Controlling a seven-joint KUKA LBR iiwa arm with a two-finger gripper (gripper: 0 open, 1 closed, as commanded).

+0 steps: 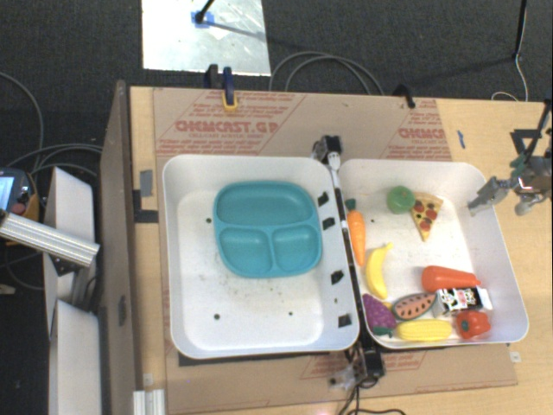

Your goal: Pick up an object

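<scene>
Nothing is picked yet: my gripper hovers at the right white bin's edge, its fingers' state unreadable. The red plastic pepper lies inside, untouched.

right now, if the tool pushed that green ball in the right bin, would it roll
Probably. The green ball looks round and sits on bare bin floor, so a nudge would likely send it rolling. The pizza slice lies just beside it and might stop it. It looks like a light toy.
</scene>
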